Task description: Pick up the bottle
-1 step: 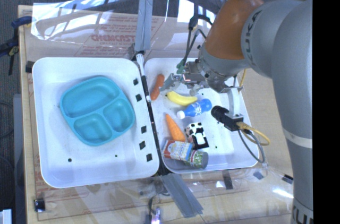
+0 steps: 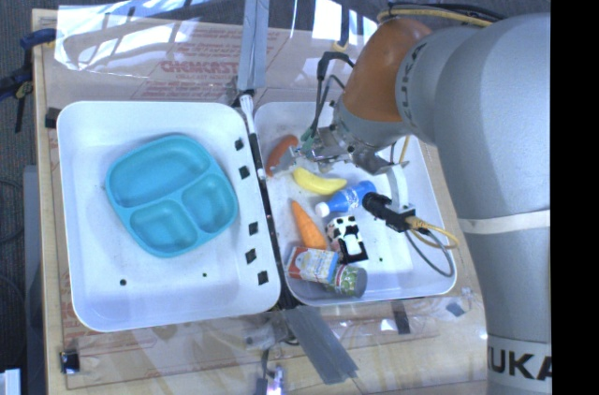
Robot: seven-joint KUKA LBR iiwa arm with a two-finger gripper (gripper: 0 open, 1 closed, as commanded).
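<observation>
The bottle (image 2: 348, 197) is small and blue with a white cap, lying on its side in the middle of the right bin (image 2: 423, 239). It rests between a yellow banana (image 2: 318, 182) and a black-and-white toy cow (image 2: 348, 239). My gripper (image 2: 318, 148) hangs low at the back of that bin, just above the banana and up-left of the bottle. The grey wrist and orange band hide most of the gripper. Nothing shows between it and the bottle.
A red-brown sausage (image 2: 279, 152), an orange carrot (image 2: 307, 225), a printed pouch (image 2: 315, 264) and a dark green jar (image 2: 352, 282) also lie in the right bin. A blue divided plate (image 2: 170, 194) sits in the left bin (image 2: 84, 290). A cable (image 2: 432, 239) loops near the bottle.
</observation>
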